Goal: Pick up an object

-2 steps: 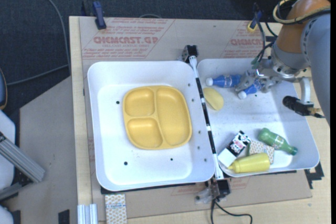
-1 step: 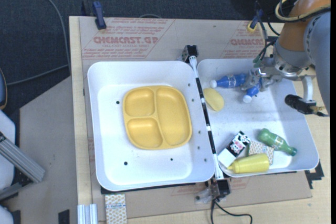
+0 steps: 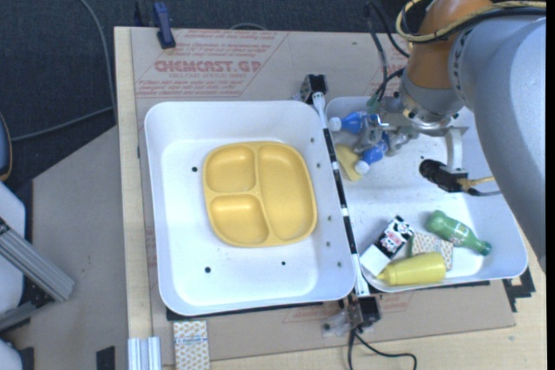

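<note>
The wooden bench (image 3: 217, 65) bears two white bins, left (image 3: 173, 273) and right (image 3: 507, 260), side by side.

Both white bins (image 3: 173, 186) are looking like smooth moulded plastic with a soft sheen, and the yellow tray (image 3: 258, 192) is showing the same smooth plastic, a touch glossier along its dividers. The green bottle (image 3: 457, 232) and the yellow bottle (image 3: 413, 270) are gleaming as shiny plastic, while the bench (image 3: 217, 65) is reading as matt, printed board. The arm (image 3: 507, 91) is wearing smooth grey casing, its orange band (image 3: 447, 17) catching light.
</note>
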### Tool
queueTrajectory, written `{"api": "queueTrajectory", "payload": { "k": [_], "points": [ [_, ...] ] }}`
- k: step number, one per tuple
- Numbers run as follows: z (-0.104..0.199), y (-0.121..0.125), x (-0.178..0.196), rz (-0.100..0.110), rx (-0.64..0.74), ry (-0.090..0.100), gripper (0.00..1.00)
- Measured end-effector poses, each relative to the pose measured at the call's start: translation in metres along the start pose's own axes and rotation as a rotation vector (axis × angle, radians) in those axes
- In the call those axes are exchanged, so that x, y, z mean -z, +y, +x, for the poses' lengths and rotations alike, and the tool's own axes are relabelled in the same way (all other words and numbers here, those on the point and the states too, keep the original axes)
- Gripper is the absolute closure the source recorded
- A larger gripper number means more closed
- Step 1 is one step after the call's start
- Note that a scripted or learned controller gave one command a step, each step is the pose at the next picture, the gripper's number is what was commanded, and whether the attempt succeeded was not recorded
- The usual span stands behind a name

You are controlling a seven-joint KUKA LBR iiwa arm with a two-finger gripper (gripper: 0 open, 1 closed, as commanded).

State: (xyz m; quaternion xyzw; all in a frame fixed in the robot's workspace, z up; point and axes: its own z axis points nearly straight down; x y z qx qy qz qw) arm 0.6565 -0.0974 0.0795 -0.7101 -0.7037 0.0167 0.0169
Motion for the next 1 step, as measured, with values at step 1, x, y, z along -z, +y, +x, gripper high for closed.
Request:
{"api": "queueTrajectory", "payload": {
  "k": [1],
  "points": [
    [0.0935,-0.0726,0.1024,-0.046,0.01,0.001,1.0]
  ]
}}
